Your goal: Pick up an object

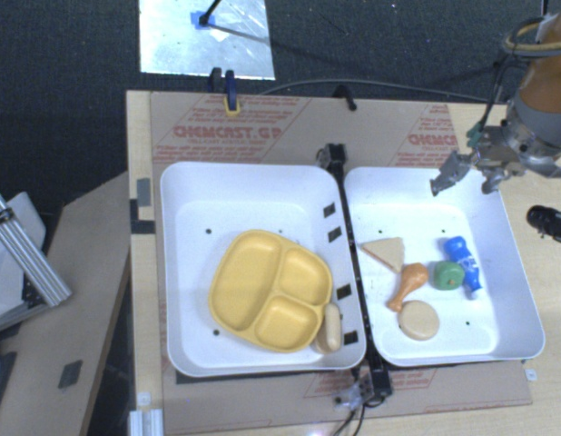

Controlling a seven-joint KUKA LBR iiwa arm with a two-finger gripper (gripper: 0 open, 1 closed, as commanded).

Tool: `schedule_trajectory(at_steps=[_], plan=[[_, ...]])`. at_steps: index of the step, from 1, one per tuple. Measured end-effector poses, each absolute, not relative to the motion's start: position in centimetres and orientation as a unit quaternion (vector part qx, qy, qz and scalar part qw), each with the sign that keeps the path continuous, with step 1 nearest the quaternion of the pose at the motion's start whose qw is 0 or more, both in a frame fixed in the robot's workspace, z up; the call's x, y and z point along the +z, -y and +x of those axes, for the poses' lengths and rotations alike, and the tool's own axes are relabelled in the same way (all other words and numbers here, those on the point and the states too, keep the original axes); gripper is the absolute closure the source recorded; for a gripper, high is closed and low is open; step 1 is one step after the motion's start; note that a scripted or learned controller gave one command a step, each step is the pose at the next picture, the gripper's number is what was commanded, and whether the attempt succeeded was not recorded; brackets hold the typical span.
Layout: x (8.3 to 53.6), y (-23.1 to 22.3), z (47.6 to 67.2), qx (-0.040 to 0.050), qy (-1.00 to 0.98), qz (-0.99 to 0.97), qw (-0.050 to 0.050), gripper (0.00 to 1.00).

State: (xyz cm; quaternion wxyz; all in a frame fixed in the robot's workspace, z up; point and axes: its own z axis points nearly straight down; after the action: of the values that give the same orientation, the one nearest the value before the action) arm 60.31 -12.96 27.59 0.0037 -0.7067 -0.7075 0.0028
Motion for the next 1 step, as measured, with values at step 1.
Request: schedule_trajectory(at_steps=[1], plan=[[28.24, 12.94, 60.49, -0.0005, 0.708, -0.706, -0.001, 0.00]])
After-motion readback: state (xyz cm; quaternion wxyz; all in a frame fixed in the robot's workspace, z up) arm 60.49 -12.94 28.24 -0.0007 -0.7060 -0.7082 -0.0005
